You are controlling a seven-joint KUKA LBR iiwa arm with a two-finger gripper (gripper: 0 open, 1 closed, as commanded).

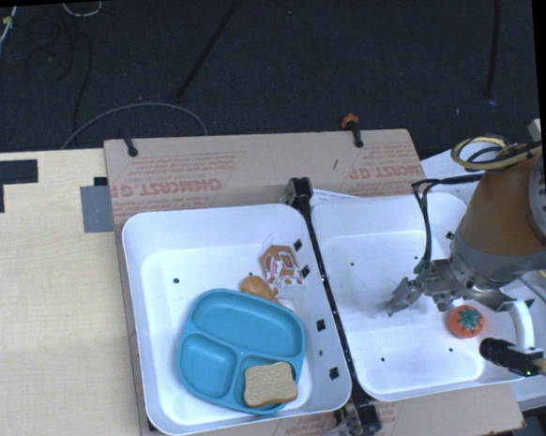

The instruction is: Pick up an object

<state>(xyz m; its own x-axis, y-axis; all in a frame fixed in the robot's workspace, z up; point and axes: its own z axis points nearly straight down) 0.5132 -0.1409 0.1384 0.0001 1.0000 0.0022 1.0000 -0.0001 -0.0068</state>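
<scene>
We note the gripper (pixel 403 296) low in the right bin (pixel 388 250), fingers spread and pinching nothing, the small orange ball (pixel 466 320) just beside it near the bin's right wall, probably light, smooth, rolly; grasp across its middle.

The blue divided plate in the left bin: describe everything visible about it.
The blue divided plate looks like smooth plastic, rounded-rectangular, with three compartments. It lies flat but turned at an angle on the floor of the left bin. A tan bread slice sits in its near right compartment. A small orange-brown item touches or overlaps its far edge.
</scene>
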